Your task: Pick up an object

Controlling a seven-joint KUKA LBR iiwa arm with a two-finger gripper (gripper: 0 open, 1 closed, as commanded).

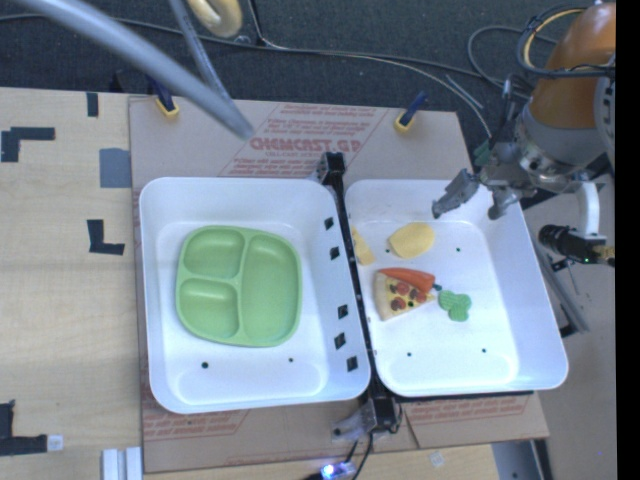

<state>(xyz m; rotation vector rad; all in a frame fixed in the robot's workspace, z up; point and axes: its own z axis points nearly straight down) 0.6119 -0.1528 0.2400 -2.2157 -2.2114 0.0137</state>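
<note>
The tool (472, 197) hangs over the upper rim of the right bin (535, 298), its two dark fingers spread apart with nothing between them. Above it the arm shows its orange band (585, 38) and grey wrist.

Below and left of the tool, on the bin's smooth white floor, lies a rounded yellow lump (411, 238). Just under it sit a slim orange carrot (408, 277) and a wedge-shaped pizza slice (398, 297) dotted with red, touching each other. A small green piece (456, 305) rests just right of the slice, and a pale yellow bit (360, 249) lies against the bin's left wall.

The left bin (160, 268) holds a green plastic plate (240, 284) with three compartments.

Both bins rest on a brown cardboard sheet (300, 133) printed with red lettering, too blurred to read with certainty. It lies on the pale wooden counter (50, 318). Black clips (343, 318) run along the seam between the bins.
</note>
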